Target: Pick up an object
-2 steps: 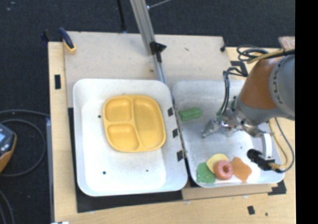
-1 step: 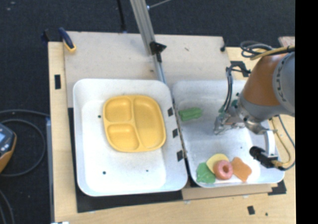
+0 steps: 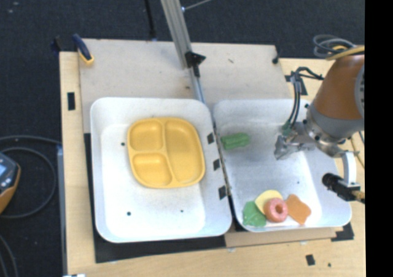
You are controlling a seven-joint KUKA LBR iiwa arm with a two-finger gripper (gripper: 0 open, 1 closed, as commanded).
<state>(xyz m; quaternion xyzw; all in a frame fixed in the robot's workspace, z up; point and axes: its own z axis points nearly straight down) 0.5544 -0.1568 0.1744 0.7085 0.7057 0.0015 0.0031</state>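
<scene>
- You are looking down on a tan worktop (image 3: 123, 73) that is carrying two shallow white bins side by side, the left bin (image 3: 107, 208) and the right bin (image 3: 258, 113).
- The arm (image 3: 341, 94) is reaching in from the right, and its gripper (image 3: 287, 147) is hanging over the middle of the right bin, above bare floor.
- You cannot tell from this angle whether the gripper is wide or narrow; nothing is showing between its tips.
- A green cylinder (image 3: 235, 141) is lying on its side to the gripper's left, near the bin's left wall and apart from the gripper.
- Below the gripper, along the bin's near edge, four small objects are sitting bunched together: a green leafy piece (image 3: 251, 215), a yellow piece (image 3: 268, 198), a pink ring-shaped doughnut (image 3: 276, 210) and an orange piece (image 3: 299, 208).
- The doughnut is touching the yellow piece and lying between the green leafy piece and the orange one.
- Far to the gripper's left, a yellow divided plate (image 3: 166, 151) with three compartments is lying in the left bin.
- A metal post (image 3: 175, 18) is rising from the worktop behind the bins, up and to the left of the gripper.
</scene>
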